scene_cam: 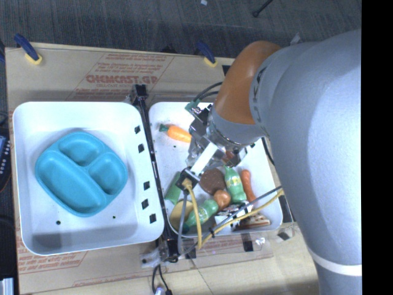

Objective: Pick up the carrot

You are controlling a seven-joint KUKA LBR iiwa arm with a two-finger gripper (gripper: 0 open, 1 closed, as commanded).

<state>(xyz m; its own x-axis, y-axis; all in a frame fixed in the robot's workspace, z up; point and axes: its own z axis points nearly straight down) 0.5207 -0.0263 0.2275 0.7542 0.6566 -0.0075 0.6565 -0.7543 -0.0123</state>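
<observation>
The carrot (178, 134) lies on its side in the right bin (167, 160), toward that bin's 11 o'clock corner. Its green stub points to 9 o'clock, and white floor shows around its left end. The gripper (207, 146) hangs over the same bin just at the carrot's 3 o'clock, under the grey arm's orange band. The wrist hides it, so I cannot tell whether it is spread or closed, and nothing shows as held.

Toward the bin's 6 o'clock sits a heap of toy food: a brown round piece (212, 180), a green bottle (234, 183) and a small red-orange piece (247, 185). The left bin (24, 165) holds a blue divided plate (81, 173). Both bins rest on the cardboard-covered tabletop (123, 72).
</observation>
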